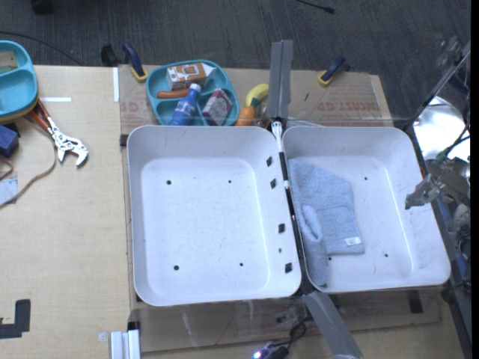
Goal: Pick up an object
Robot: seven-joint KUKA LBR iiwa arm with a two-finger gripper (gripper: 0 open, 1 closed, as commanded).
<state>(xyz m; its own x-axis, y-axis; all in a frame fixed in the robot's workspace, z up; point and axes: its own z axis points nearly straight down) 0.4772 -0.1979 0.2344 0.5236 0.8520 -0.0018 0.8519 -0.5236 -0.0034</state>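
Camera view: I see a folded grey cloth (325, 219) lying at nine o'clock in the right white bin (408, 155), untouched; the gripper (419, 193) at three o'clock, grip state I cannot tell.

Grey metal gripper (423, 191) at the frame's right edge, shiny silvery parts and thin cables above it.

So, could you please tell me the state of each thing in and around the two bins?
Towel: folded, lying flat in the right bin.
Left bin: upright, nothing visible inside.
Blue tray: upright, filled with small items.
Wrench: lying flat on the bench.
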